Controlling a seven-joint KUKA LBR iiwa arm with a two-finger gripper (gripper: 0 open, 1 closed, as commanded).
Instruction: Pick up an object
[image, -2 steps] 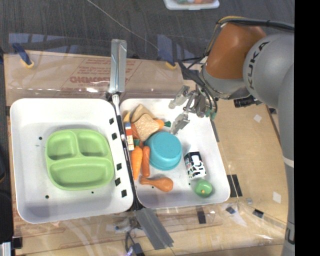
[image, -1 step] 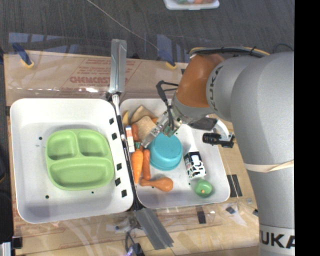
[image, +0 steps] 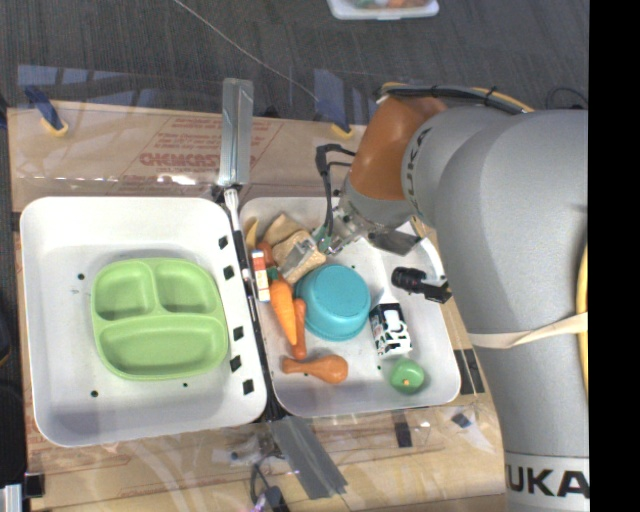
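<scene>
The gripper (image: 330, 236) hangs over the cluttered far-left corner of the right bin (image: 440, 340), beside the blue bowl (image: 335, 300). I cannot tell its finger state. Packed neighbours could block a clean grasp.

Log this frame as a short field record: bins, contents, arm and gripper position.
left bin: green divided plate
right bin: blue bowl, carrot, green apple, black-and-white can, drumstick-shaped toy, tan blocks
arm: reaching in over the right bin
gripper: low at the tan blocks, by the bowl's far rim
grasp: cannot tell
</scene>
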